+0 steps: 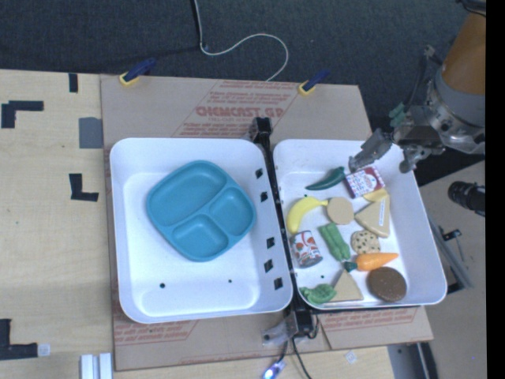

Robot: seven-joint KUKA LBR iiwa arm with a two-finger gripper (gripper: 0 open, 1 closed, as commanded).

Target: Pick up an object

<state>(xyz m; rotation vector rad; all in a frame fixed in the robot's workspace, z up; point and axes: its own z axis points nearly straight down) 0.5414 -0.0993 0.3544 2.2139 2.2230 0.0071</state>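
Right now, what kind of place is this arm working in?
Probably a robotics lab test bench, not a kitchen: two white bins clipped onto cardboard, toy food such as a banana, and a loose cable on the floor.

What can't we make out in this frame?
- Gripper: blurred, fingertip state unreadable, camera view.
- Red-and-white carton: label too small to read; gripper overlaps its top edge.
- Arm: upper part cut off by the top right of the frame.
- Small packet: print too small.
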